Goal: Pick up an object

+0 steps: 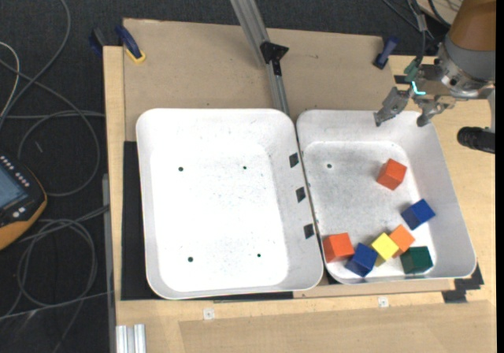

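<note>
Orange cube [391, 173] sits alone in your right bin [449, 209]; the gripper [407, 113] hangs above that bin's far rim, jaws spread (gripping nothing).

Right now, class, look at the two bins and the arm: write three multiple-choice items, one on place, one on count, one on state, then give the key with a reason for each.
1. Where do the blocks lie?
A. In the left bin
B. In the right bin
C. On the bare bench

2. How many blue blocks are there?
A. One
B. Two
C. Four

3. How is the gripper?
A. Open, holding nothing
B. Shut on a red block
C. Pressed onto the yellow block

Key:
1 B: all the blocks sit on the floor of the right bin.
2 B: one blue block lies near the right wall, another blue block near the front.
3 A: the gripper hangs over the bin's far rim, fingers spread, nothing between them.
</note>
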`<state>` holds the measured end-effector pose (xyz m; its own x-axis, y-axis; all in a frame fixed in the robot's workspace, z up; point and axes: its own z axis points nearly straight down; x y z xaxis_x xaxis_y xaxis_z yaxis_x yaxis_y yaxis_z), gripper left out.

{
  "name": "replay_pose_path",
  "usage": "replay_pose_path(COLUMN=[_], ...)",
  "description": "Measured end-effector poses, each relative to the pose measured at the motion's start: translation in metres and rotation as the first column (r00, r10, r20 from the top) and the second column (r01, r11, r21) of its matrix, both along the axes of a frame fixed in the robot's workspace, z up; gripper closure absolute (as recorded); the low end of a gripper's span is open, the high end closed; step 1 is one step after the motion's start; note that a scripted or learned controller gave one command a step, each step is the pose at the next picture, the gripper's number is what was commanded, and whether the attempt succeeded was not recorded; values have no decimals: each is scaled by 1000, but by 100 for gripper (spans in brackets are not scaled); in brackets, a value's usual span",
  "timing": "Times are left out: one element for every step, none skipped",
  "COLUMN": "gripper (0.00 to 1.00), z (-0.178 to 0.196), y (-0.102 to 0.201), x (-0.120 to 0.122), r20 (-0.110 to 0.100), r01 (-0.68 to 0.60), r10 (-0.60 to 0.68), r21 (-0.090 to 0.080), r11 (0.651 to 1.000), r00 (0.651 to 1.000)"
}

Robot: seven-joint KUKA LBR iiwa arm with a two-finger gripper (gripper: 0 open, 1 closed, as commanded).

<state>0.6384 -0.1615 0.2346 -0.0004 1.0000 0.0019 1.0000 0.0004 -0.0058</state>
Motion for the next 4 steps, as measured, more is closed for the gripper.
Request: replay_pose_path(gripper=[0, 0, 0, 0], z=[3, -60, -103, -137], y=[0, 3, 2, 2], x=[1, 2, 2, 2], r20=[4, -2, -1, 1], r01=[-1, -1, 0, 0], r10=[1, 1, 0, 0], r21=[-2, 0, 0, -1], r11=[1000, 1000, 1000, 1000], r00=[1000, 1000, 1000, 1000])
